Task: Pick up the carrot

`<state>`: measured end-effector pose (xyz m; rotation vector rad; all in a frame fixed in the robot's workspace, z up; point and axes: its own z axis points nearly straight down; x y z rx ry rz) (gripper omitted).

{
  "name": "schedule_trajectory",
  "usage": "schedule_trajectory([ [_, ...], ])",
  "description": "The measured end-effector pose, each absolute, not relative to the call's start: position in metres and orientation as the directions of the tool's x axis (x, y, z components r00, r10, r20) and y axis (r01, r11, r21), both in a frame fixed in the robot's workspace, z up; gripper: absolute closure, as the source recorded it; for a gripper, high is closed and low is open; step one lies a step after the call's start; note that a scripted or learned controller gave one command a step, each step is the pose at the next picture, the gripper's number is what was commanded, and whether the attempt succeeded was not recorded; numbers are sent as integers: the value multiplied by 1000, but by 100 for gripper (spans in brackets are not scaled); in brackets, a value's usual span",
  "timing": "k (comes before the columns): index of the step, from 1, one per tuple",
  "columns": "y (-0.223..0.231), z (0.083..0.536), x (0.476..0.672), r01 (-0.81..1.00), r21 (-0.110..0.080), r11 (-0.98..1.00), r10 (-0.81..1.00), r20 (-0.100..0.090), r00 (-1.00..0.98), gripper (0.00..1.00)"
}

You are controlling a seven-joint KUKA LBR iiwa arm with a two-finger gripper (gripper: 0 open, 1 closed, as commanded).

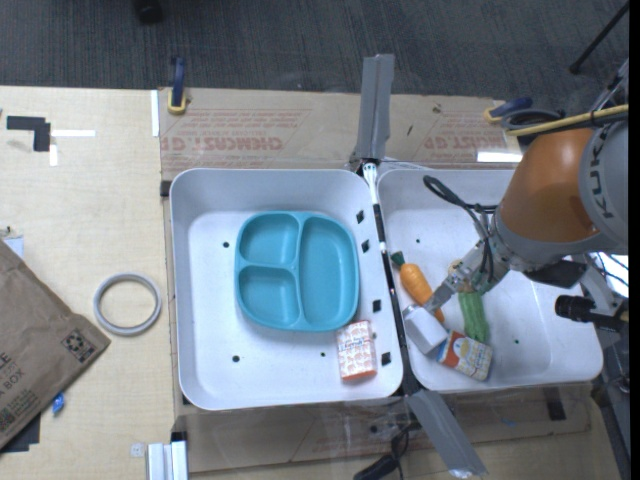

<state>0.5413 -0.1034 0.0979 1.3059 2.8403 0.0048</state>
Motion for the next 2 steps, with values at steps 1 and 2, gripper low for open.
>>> schedule_trajectory([
  [1, -105, 108, 543, 762, 12, 648, 762, -16, -647, 100],
  [2, -78, 192, 596, 890, 0, 456, 890, -2, -456, 100],
])
